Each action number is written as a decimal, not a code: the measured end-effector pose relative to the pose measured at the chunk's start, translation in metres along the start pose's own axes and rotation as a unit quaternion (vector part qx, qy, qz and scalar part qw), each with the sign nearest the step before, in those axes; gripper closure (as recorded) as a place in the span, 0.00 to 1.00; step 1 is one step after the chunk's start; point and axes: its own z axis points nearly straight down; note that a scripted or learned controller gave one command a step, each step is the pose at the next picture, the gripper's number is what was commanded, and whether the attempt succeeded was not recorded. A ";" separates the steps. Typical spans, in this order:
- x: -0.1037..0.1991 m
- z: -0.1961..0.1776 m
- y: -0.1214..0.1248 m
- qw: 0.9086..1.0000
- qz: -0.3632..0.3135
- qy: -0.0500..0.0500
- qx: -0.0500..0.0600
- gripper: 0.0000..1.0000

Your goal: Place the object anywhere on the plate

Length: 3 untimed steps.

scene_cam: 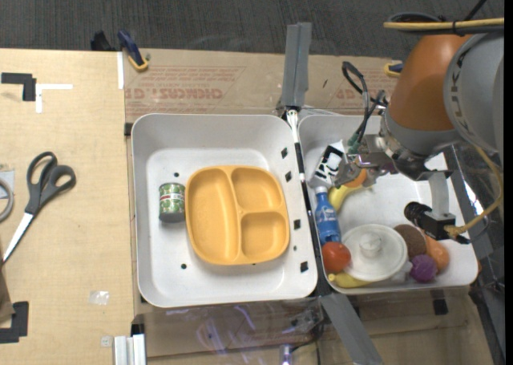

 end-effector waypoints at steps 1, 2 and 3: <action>0.067 -0.001 -0.032 0.995 -0.098 0.001 -0.001 1.00; 0.128 -0.030 -0.016 0.983 -0.186 0.000 -0.002 1.00; 0.173 -0.035 -0.016 0.985 -0.172 0.000 -0.002 1.00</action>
